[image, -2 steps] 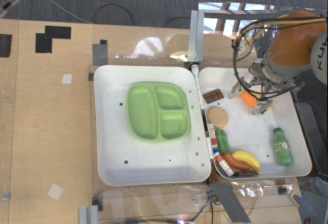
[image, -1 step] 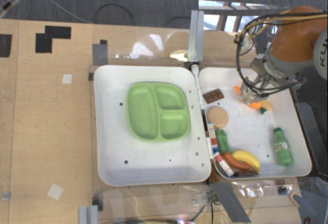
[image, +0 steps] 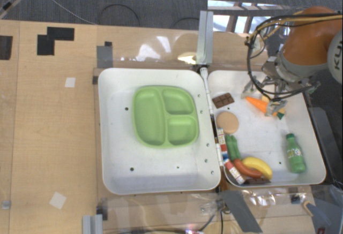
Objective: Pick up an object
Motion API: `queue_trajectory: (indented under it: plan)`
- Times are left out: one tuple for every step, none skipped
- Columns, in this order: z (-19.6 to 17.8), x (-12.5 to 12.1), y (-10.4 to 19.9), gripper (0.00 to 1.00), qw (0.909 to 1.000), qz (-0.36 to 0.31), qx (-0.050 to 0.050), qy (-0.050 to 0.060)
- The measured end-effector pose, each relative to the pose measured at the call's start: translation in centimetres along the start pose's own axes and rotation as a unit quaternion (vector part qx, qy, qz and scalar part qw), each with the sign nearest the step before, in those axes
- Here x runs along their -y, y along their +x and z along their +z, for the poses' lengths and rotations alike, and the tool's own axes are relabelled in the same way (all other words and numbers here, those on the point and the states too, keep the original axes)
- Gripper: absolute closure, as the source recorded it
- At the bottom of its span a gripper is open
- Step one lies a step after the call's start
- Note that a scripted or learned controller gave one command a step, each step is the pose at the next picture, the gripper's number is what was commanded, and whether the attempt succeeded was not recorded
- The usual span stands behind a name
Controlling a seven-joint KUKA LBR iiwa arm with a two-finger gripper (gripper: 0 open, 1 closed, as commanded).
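The right bin (image: 311, 120) holds several toy foods. An orange carrot (image: 256, 103) lies near its back, its green top pointing right. My gripper (image: 275, 103) hangs over the carrot's leafy end, below the grey wrist and orange band (image: 312, 35); cables blur its tip. A brown chocolate bar (image: 223, 100) and a round tan cookie (image: 228, 122) lie by the bin's left wall. Further forward are a small green bottle (image: 232, 147), a yellow banana (image: 257, 165) and a red item (image: 236, 171). A larger green bottle (image: 294, 152) lies at the right.
The left bin (image: 115, 163) carries a green divided plate (image: 164, 115). A metal post (image: 204, 35) stands behind the wall between the two bins. Black cables loop around the wrist (image: 257, 77). Wooden bench stretches to the left.
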State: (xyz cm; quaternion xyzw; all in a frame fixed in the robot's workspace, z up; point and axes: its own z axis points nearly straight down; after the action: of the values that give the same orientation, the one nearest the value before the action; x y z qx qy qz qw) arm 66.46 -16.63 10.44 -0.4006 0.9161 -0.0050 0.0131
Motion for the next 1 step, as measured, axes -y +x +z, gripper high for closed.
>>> queue_trajectory:
  plan:
    - [1.43, -4.94, 0.12, 0.00, 0.9993, 0.036, -0.005, -0.005]
